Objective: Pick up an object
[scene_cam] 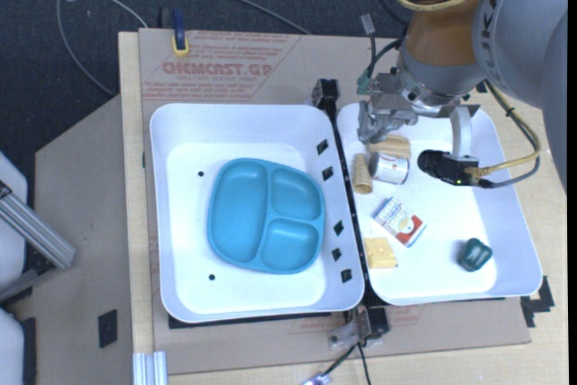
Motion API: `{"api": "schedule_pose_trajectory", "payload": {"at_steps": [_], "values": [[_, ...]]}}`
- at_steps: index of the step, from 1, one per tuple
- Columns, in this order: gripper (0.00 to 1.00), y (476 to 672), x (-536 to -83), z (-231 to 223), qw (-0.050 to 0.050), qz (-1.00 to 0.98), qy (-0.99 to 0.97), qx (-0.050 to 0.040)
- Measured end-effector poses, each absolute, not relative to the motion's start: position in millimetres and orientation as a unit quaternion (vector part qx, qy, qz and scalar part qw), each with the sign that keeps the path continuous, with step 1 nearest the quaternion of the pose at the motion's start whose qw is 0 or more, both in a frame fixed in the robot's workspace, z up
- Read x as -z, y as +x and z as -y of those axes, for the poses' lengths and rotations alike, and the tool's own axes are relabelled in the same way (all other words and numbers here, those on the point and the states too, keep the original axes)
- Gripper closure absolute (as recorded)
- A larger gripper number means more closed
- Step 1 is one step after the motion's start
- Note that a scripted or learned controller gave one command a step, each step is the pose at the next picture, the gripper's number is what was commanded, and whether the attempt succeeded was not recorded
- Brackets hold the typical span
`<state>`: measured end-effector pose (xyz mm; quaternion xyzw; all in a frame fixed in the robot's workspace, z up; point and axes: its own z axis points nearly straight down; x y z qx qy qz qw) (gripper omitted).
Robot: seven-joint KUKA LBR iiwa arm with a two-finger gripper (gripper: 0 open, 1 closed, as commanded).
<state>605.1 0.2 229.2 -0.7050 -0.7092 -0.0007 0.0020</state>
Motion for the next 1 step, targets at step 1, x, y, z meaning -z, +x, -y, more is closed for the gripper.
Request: {"api": "schedule_pose_trajectory", "payload": {"at_steps": [1], "values": [[1.00,602.7,-218.1,-56.5,0.002,0.709,-0.705,-0.0002]]}}
